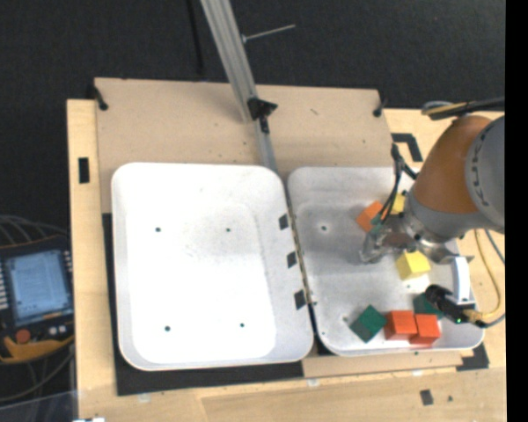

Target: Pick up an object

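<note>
Pincer [370, 251] first: mine hangs low in the right bin [334, 196], and from this slanting view I cannot tell how it is set, nor whether anything is caught in it. My arm [453, 178] reaches in from the right and covers much of that bin's far corner.

By size, the left bin [194, 262] is the big white one, and I see nothing lying in it. The right bin holds everything worth picking. Near its front rim sit a green block [367, 323], tilted cornerwise, an orange-red block [400, 323] and a second orange-red block [427, 327], the two orange-red ones touching. A yellow block [413, 264] lies just beside my wrist. An orange piece [370, 213] peeks out just above my tip, partly hidden by me.

My nearest candidates are the orange piece and the yellow block. To do this well, I judge I should commit to one, centre over it with a clear gap on both sides, and come straight down. Crowding is the risk with the touching pair at the front; the green block stands freer.
</note>
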`<state>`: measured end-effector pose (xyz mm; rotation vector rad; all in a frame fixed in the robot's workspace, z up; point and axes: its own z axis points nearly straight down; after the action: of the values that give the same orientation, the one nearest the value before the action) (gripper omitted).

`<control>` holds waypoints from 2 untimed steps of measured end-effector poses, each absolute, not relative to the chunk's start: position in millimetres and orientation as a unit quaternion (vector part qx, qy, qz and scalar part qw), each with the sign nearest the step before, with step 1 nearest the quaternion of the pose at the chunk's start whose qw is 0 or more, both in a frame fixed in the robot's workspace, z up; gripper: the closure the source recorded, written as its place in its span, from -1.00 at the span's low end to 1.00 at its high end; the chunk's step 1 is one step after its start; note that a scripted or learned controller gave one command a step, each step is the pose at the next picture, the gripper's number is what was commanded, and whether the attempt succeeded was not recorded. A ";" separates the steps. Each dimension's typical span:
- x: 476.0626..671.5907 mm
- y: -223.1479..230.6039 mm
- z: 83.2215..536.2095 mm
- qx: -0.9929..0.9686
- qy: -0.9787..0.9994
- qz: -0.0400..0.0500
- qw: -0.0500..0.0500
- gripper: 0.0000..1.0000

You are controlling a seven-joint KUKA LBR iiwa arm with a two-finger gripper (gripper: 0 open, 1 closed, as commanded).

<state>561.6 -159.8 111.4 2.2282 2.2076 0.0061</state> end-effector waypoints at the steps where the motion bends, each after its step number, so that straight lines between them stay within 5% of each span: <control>1: 559.6 -166.8 156.9 0.709 0.706 0.001 0.003 1.00; 2: 561.5 -168.4 208.9 0.706 0.708 0.002 0.004 1.00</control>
<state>561.5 -168.4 208.9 2.2136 2.2192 0.0058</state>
